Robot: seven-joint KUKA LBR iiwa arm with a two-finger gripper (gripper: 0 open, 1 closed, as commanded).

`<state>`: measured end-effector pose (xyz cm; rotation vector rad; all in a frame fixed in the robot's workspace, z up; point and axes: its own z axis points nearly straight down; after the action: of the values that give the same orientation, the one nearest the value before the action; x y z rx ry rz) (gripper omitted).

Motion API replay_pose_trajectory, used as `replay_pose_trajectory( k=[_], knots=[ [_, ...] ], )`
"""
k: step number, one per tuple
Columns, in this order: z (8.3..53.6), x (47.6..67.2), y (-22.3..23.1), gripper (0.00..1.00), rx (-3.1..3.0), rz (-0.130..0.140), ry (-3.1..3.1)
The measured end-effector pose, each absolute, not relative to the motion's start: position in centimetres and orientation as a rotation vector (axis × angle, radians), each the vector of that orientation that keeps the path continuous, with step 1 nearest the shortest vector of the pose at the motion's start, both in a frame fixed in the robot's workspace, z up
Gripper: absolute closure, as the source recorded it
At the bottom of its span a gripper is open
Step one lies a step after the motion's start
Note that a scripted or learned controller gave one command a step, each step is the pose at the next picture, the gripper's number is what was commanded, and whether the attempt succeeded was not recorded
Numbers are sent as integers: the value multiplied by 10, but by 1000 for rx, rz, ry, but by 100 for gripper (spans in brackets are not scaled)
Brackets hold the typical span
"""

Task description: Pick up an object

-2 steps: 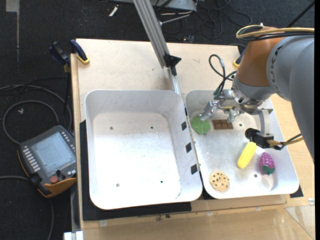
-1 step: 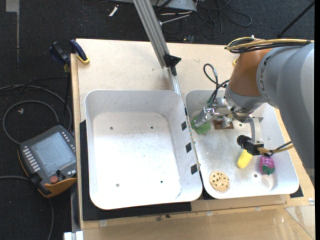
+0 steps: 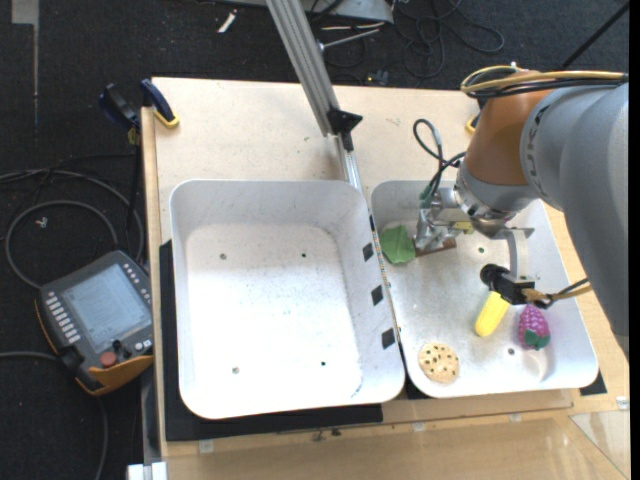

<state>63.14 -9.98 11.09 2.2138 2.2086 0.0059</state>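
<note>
Cookie (image 3: 438, 361): near rim, well below the claw (image 3: 432, 236). Corn (image 3: 491, 313), pink fruit (image 3: 533, 327): lower right of it. Green piece (image 3: 397, 244): just left, touching or nearly. Claw spread: cannot tell. Risk: closing beside the green piece, nudging it against the bin wall (image 3: 377, 258).

bins (image 3: 200, 208): 2 | green piece (image 3: 397, 244): 1 | yellow corn (image 3: 491, 314): 1 | cookie (image 3: 438, 361): 1 | purple fruit (image 3: 533, 328): 1
</note>
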Motion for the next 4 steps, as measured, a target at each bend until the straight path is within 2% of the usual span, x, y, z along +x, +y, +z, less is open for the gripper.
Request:
replay_pose_trajectory(
  k=[1, 2, 3, 4],
  knots=[
    [161, 624, -103, 100, 2220, 4, 2216],
    [212, 630, -112, 100, 2217, 5, 2217],
    [268, 626, -104, 100, 2213, 7, 2221],
    [301, 628, -103, 100, 2214, 4, 2222]
  ],
)
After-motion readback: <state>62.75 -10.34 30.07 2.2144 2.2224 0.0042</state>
